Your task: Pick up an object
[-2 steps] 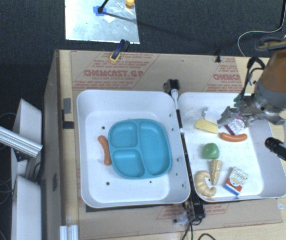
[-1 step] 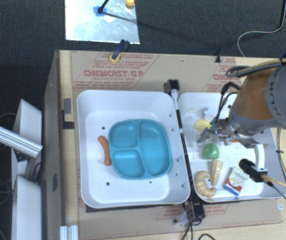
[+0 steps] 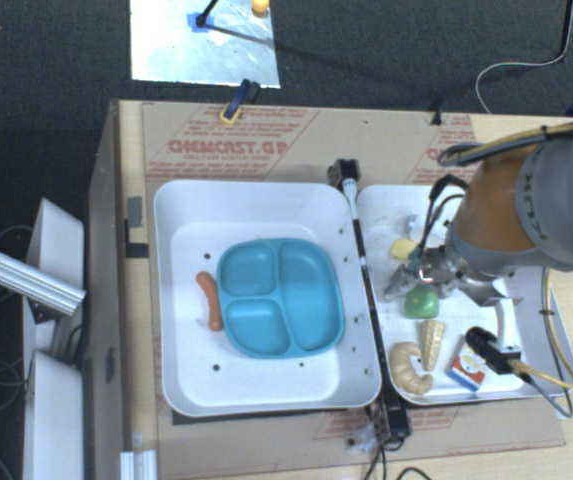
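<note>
The claw (image 3: 418, 280) hovers over a green ball (image 3: 421, 301) in the right bin (image 3: 378, 208); whether it grips cannot be told. Crowding risks a miss: a croissant (image 3: 409, 366), cone (image 3: 431, 342) and yellow piece (image 3: 404, 249) lie close. A blue tray (image 3: 279, 298) and sausage (image 3: 209, 300) fill the left bin (image 3: 176, 268).

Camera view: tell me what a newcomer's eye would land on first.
First the blue divided plate in the left bin, with a sausage lying beside it. Next the grey and orange arm reaching into the right bin, its gripper down at a green ball among small toy foods.
</note>
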Controlling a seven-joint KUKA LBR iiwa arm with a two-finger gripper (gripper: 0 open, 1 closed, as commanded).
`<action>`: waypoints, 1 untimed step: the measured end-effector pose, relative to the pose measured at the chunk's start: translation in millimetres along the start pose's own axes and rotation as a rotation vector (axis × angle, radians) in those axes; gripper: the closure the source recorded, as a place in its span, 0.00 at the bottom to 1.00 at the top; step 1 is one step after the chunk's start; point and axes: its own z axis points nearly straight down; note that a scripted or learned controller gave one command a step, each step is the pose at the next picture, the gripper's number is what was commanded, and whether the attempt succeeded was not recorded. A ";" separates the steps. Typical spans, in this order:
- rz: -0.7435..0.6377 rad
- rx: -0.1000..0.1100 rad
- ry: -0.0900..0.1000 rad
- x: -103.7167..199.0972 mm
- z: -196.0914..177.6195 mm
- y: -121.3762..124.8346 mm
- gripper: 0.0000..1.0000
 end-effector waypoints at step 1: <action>-0.001 -0.002 0.000 -0.1 -10.6 0.8 1.00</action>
